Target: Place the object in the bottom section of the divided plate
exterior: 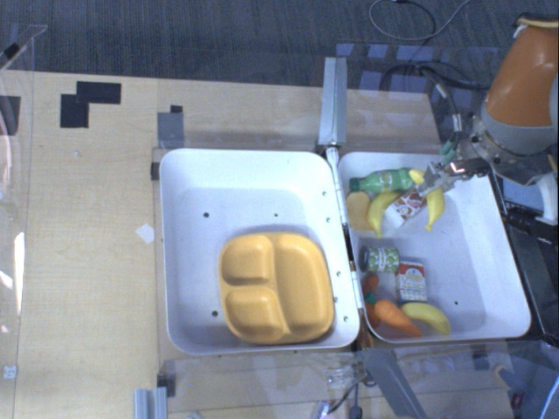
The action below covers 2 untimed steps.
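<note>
Across the bench, side by side: shallow white left bin (175,234) and shallow white right bin (489,260). Reaching in from the right, grey arm with the orange band (520,77), wrist over the right bin's top corner. Sitting in the left bin, toward its lower middle, mustard-yellow divided plastic plate (278,286), with two small sections on its left and one large on its right; bottom section probably the lower-left one.

Clustered at the right bin's top: green plastic bottle (382,181), white-and-red packet (404,208), small yellow banana (434,209). Hanging just above and right of that banana, two-finger gripper (444,171); open or closed, cannot tell, and nothing visibly held.

Likely object still in the right bin, just below-left of the tool. Plate well apart, far down-left, across the divider between the bins.
</note>
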Each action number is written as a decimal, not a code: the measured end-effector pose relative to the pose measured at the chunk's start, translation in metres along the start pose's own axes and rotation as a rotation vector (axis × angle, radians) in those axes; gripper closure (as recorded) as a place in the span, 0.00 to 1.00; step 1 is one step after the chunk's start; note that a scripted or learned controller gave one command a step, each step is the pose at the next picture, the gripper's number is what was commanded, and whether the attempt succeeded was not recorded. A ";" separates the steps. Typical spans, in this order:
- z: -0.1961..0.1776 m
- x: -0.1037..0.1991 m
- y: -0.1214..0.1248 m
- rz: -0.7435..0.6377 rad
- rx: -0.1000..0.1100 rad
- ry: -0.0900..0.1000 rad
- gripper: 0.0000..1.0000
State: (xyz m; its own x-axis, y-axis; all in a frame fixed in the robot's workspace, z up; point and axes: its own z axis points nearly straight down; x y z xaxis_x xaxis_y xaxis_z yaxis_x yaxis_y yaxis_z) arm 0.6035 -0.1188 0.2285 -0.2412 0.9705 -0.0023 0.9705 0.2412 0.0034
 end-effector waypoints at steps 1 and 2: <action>-0.009 -0.033 0.054 -0.239 -0.002 -0.001 1.00; -0.012 0.032 0.077 -0.228 -0.002 0.001 1.00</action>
State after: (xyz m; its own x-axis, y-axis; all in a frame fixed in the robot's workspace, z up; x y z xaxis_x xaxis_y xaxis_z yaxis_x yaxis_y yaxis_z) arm 0.6705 -0.0689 0.2403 -0.4543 0.8909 -0.0025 0.8909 0.4543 0.0046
